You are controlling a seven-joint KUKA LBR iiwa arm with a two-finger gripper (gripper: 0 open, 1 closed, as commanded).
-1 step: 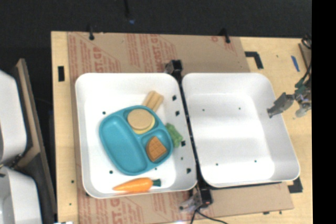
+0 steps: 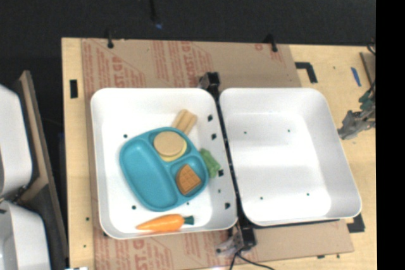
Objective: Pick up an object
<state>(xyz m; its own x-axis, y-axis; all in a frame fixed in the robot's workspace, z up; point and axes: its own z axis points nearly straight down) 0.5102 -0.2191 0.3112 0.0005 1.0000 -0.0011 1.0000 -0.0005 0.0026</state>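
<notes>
The left bin (image 2: 111, 110) holds a blue divided tray (image 2: 149, 177). On the tray lie a round tan biscuit (image 2: 171, 144) and a brown square waffle piece (image 2: 188, 179). A tan wooden block (image 2: 185, 121) leans at the tray's far edge, and a small green piece (image 2: 211, 163) lies by its right side. An orange carrot (image 2: 166, 222) rests along the bin's near wall. My gripper (image 2: 355, 122) shows as a small grey shape at the right edge of the view, just outside the right bin's (image 2: 285, 155) right rim, far from all the objects. Its tips are too small to read.
The two white bins sit side by side on a cardboard-covered bench (image 2: 158, 63), joined by a black clip strip (image 2: 221, 142). White containers (image 2: 12, 136) stand off the bench at the far left.
</notes>
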